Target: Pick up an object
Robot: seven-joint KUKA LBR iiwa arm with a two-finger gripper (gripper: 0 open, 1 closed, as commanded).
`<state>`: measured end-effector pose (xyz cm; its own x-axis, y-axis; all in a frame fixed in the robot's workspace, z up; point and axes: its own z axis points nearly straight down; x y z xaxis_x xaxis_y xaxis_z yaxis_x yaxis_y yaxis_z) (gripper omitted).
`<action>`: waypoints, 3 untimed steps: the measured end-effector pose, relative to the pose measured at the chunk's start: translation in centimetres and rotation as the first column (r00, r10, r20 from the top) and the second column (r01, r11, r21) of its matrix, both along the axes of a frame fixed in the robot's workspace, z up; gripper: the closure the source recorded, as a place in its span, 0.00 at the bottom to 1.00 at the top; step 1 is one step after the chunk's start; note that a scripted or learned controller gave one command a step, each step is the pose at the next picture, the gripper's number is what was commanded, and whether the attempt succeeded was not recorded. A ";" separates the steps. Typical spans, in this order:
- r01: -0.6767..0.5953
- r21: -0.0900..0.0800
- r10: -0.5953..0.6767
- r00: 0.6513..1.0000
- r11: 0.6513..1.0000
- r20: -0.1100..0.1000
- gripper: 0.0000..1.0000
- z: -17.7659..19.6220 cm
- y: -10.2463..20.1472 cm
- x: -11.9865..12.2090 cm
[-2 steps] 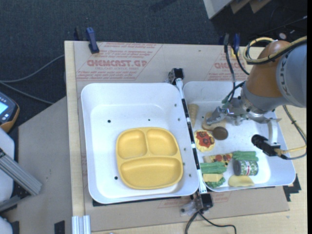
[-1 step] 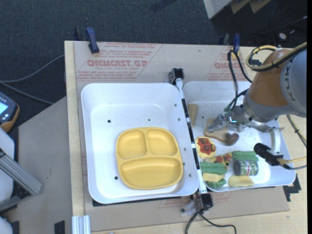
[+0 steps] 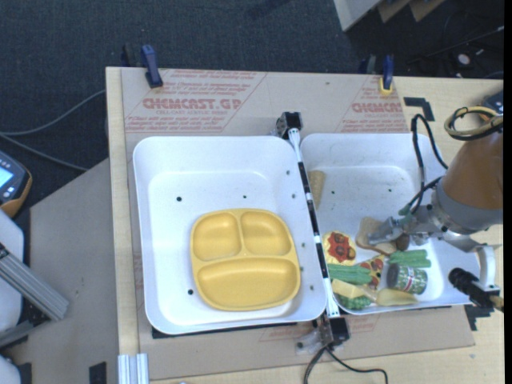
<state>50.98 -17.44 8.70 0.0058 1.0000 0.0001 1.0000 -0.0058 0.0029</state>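
This is a robotics lab or test cell, not a home or kitchen. The surface (image 3: 240,106) is a plain board still covered with brown protective paper printed with a plastics brand name, and it is fastened at its far edge by two blue clamps (image 3: 150,65). Two shallow white bins (image 3: 152,214) sit side by side on it, joined by black clips at the seam. A grey and orange industrial arm (image 3: 472,184) with black cables looped about it reaches in from the right. The floor (image 3: 72,30) is dark carpet crossed by loose cables, and aluminium framing (image 3: 32,286) and equipment stand at the left edge.
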 end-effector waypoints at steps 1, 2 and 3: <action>-0.009 0.008 0.009 1.000 1.000 -0.004 0.00 -0.1 -4.5 6.6; -0.002 0.001 0.002 1.000 1.000 -0.001 0.00 0.0 -2.2 -3.2; -0.015 -0.002 0.015 1.000 1.000 0.009 0.00 0.0 1.5 8.4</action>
<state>59.34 -15.90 8.66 -0.0089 1.0000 -0.0019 0.9999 0.0089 0.0119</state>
